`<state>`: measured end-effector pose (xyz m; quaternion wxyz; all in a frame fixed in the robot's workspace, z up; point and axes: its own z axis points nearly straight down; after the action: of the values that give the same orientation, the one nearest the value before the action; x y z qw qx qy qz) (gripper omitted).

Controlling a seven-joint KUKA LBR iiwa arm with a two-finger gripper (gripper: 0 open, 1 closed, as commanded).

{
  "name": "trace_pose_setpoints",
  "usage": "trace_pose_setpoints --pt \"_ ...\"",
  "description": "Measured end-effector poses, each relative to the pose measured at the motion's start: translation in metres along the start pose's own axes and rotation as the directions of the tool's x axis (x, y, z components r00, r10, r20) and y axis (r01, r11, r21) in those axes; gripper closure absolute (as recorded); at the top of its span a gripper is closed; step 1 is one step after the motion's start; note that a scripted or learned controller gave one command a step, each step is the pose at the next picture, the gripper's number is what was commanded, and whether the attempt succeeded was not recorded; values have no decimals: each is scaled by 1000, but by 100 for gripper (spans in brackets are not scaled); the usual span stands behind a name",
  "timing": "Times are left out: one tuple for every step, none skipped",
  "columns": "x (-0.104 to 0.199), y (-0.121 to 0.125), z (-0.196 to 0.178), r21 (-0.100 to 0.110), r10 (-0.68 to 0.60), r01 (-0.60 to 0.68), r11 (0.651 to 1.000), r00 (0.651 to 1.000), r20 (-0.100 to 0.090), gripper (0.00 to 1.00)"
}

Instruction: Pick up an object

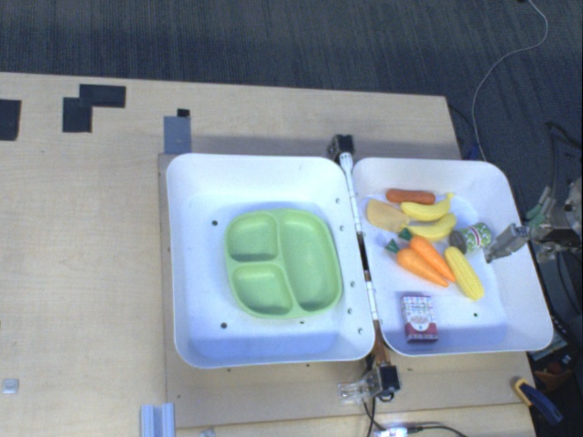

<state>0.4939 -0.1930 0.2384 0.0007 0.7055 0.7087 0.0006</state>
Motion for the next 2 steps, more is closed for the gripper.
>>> trace_pose_setpoints --pt "-11 2 143 -2 0 0 1000 1000 0 0" --pt "-11 3 132 -5 0 0 1000 1000 1 100"
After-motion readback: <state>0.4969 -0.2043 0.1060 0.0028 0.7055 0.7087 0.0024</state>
